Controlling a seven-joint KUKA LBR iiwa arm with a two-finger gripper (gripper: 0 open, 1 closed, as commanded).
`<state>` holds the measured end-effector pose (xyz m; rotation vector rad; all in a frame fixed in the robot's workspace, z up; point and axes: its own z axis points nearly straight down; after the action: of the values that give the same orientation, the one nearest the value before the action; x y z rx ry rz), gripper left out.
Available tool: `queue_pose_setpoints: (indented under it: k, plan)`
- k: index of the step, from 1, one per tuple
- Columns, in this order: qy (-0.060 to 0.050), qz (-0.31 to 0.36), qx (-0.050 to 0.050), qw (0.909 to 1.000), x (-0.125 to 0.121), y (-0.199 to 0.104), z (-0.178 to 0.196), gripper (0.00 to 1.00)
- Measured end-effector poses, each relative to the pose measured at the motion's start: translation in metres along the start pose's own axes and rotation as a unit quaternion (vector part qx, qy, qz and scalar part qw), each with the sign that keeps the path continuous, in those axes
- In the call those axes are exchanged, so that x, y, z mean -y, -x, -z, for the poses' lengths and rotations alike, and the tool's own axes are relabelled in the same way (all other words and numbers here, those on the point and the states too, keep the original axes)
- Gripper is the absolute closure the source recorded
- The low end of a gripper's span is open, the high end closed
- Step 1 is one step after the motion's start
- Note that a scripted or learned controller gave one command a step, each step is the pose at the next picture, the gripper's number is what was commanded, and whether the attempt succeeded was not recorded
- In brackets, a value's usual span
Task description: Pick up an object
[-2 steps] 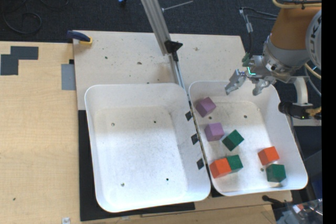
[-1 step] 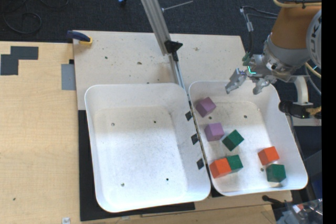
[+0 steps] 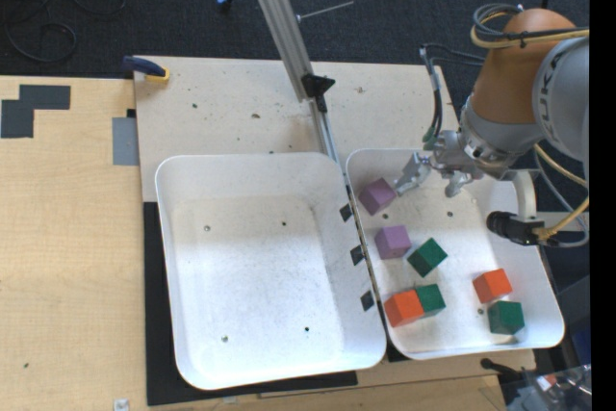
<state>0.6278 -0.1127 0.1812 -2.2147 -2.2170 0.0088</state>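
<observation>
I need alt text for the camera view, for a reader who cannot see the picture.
A grey robot arm reaches from the right, its gripper over the far end of the right bin, beside a purple block. That bin also holds another purple block, two orange and three green blocks. The left bin sits alongside.

Dark carpet floor (image 3: 125, 5) strewn with cables, pale wooden bench (image 3: 58, 236), slanted aluminium rail (image 3: 279, 19)

You're looking at a grey arm (image 3: 568, 101) with a rounded orange band (image 3: 510, 82) above the wrist. Yellow and black cables (image 3: 505, 24) loop over that band. Below it sits a silvery metal gripper (image 3: 435, 174), its two fingers (image 3: 412, 178) pale grey.
</observation>
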Motion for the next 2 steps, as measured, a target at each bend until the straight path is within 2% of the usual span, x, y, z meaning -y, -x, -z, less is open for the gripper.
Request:
queue_pose_setpoints:
  k: [1, 2]
  plan:
    - [0.003, -0.001, 0.0, 1.0, -0.0086, -0.0008, -0.0575, 0.0]
    - [0.014, -0.001, 0.002, 0.9999, -0.0141, 0.0006, -0.0598, 0.0]
